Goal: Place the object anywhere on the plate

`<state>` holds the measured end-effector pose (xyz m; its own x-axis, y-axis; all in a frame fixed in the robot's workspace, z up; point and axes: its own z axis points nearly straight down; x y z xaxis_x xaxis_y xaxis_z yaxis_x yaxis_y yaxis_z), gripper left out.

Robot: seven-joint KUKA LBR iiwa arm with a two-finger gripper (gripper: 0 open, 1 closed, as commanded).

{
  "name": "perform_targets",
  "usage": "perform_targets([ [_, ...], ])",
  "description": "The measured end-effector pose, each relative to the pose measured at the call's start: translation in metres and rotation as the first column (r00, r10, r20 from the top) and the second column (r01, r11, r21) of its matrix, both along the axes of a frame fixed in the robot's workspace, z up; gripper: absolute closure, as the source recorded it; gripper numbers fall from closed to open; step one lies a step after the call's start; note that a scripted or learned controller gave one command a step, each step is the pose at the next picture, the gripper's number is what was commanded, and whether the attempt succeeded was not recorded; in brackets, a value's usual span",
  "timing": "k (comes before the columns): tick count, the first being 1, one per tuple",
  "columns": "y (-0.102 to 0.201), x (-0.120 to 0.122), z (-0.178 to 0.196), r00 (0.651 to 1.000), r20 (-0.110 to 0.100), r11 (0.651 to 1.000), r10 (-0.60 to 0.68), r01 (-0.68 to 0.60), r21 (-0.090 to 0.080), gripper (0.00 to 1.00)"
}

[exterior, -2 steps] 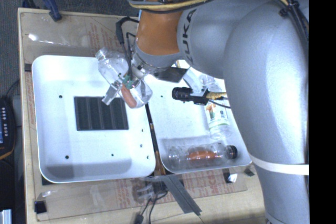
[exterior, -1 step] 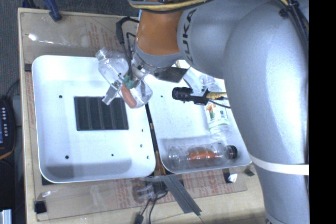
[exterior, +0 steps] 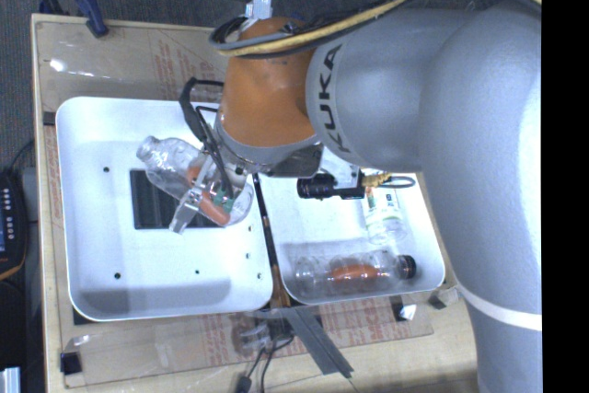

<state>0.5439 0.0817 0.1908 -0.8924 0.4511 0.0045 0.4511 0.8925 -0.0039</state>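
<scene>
Two bins | claw (exterior: 204,202) grip unclear, over bottle (exterior: 175,163) | left bin (exterior: 83,198)

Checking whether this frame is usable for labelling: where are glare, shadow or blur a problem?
Camera view: the left bin is brightly lit, its white floor nearly washed out, with a soft shadow along its lower wall. The clear bottle near the end effector reads as faint highlights, so its outline is hard to trace. The bottle in the right bin is similarly see-through. The arm looks soft, slightly out of focus.
</scene>
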Motion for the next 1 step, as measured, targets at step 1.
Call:
perform_targets([
  [1, 0.0477, 0.0246, 0.0671, 0.97, 0.007, 0.97, 0.242, -0.242, 0.0, 0.0],
])
